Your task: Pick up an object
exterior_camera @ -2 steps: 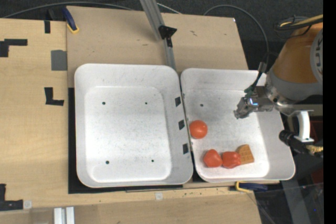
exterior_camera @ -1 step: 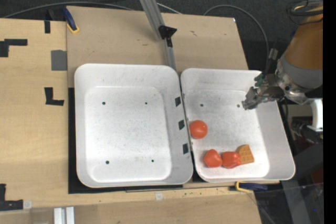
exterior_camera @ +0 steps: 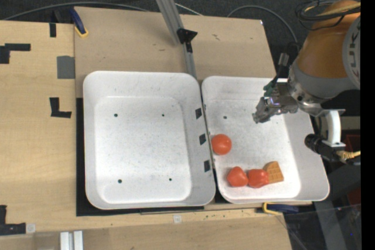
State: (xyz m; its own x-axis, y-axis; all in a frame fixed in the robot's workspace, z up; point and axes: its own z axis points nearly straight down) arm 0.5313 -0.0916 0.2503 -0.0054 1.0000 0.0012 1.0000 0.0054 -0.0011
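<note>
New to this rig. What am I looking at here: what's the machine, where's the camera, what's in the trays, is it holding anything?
One picture, taken by a fixed camera above the bench, looking down at a slant. The machine is a robot arm, grey with an orange band, reaching in from the right of the picture. At its tip is a two-finger gripper, hanging over the upper part of the right bin.

The wooden bench carries two shallow white bins side by side. The left bin sits next to the right one, which holds four small things: an orange-red ball near its left wall, and along its lower edge two red pieces with a tan waffle-like block touching them.

Nothing shows between the gripper's fingers. It is apart from all four items, so no pick has happened yet.
</note>
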